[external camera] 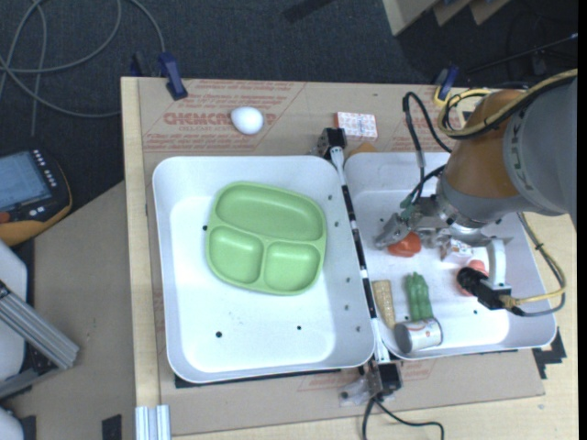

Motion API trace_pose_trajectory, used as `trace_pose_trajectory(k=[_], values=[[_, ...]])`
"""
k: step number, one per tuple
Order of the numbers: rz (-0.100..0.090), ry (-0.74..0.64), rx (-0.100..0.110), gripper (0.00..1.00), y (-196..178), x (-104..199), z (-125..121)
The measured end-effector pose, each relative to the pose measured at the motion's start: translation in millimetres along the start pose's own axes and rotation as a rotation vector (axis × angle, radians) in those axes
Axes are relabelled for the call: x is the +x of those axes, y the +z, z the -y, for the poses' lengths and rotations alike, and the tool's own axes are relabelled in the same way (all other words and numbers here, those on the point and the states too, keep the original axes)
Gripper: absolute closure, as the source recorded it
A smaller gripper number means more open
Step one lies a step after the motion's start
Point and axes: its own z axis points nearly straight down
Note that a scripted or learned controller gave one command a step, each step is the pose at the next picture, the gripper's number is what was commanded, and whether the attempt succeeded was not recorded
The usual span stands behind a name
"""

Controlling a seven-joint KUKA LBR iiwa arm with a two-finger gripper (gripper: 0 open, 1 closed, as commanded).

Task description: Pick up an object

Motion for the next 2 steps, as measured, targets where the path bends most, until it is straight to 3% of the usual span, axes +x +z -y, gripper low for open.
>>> trace_pose_trajectory(k=[1,2], values=[[0.000,0.001,-0.002,1.00,-10,0,-1],[0.001,-0.002,-0.003,1.00,-126,52,26]])
